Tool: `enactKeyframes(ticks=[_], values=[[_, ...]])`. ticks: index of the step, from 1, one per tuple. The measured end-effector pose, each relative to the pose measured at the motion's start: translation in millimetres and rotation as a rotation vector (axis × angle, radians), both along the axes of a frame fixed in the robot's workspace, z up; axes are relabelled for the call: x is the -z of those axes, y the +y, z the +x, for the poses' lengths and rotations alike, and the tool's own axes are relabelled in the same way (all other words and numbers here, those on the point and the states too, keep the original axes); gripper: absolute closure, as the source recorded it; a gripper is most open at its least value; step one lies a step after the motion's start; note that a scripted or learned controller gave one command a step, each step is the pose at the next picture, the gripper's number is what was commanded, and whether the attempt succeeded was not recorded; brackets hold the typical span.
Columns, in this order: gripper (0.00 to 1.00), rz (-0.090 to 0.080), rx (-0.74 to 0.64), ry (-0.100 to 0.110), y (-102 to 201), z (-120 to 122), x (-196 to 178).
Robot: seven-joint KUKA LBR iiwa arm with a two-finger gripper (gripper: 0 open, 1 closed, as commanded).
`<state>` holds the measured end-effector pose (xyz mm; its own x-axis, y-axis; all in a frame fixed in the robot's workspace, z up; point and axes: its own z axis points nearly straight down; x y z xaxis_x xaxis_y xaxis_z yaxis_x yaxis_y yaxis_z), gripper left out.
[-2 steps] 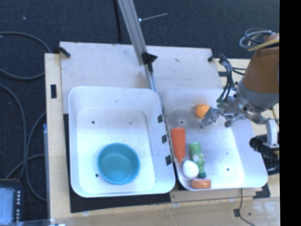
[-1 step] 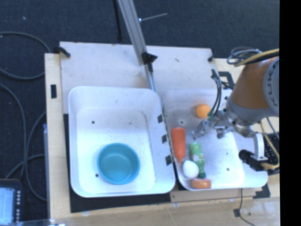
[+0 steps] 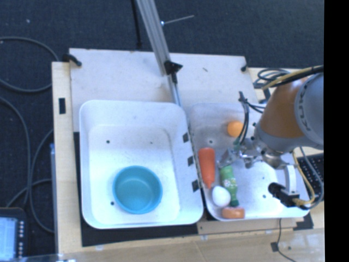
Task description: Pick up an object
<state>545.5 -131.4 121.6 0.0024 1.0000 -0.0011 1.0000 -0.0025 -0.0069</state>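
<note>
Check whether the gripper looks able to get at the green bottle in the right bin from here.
Probably yes: the gripper hangs just above the green bottle, with nothing lying over it. The white egg and orange carrot crowd its sides, though.

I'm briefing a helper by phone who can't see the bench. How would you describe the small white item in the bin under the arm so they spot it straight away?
Look in the right-hand shallow white bin, along its left wall. Below the long orange carrot-shaped piece and left of the green bottle-shaped item lies a small white egg-shaped object. It is the only white, rounded thing among orange and green neighbours.
</note>
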Motion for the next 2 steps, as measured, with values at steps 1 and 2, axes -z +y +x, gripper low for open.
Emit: enactKeyframes(ticks=[1,2], values=[[0.00,0.000,0.002,-0.003,-2,0,22],[1.00,0.002,0.009,-0.012,-2,2,9]])
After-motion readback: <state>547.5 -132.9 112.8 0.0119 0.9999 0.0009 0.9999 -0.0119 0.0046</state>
